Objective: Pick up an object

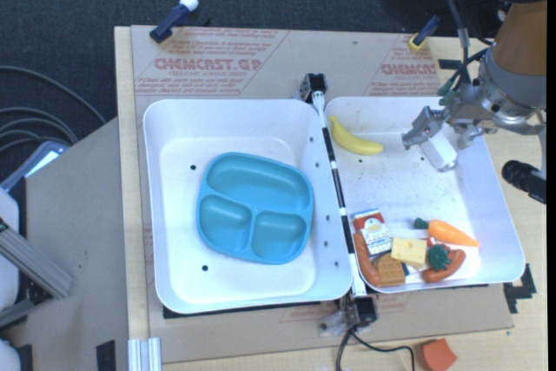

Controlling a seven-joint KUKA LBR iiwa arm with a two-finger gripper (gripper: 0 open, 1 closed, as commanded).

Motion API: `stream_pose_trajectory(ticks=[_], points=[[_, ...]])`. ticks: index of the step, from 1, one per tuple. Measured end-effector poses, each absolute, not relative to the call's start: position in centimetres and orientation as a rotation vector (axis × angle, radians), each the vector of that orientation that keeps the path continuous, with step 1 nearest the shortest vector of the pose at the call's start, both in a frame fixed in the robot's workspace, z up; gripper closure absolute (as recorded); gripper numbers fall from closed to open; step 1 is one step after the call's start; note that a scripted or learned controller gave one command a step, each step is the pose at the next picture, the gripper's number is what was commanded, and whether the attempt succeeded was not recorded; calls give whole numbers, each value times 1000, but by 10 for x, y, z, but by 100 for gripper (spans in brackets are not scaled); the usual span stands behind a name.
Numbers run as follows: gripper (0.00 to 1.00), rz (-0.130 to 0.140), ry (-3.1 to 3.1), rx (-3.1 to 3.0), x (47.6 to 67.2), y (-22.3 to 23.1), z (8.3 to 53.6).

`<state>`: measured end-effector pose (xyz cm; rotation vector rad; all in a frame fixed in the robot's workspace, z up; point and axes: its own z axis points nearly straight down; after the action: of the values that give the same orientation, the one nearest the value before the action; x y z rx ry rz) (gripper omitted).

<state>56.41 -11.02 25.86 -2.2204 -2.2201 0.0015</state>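
Now: gripper (pixel 432 141) hovers over right bin (pixel 497 187), upper part; fingers spread, nothing between them. Banana (pixel 354 141) lies just left, apart. Shift left, centre over banana, then descend before closing.

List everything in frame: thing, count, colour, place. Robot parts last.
Bins: 2, white, side by side on the bench.
Divided plate: 1, blue, in the left bin.
Banana: 1, yellow, right bin, top left.
Carrot: 1, orange, right bin, near edge.
Toy food pile: several pieces, red, yellow, brown and green, right bin, near edge beside the carrot.
Arm: 1, grey with orange band, from the right.
Gripper: 1, above the right bin, nothing visibly held.
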Motion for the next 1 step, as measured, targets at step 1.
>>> stream_pose_trajectory(ticks=[1], points=[[0,3,-2218,-2220,551,-94,103]])
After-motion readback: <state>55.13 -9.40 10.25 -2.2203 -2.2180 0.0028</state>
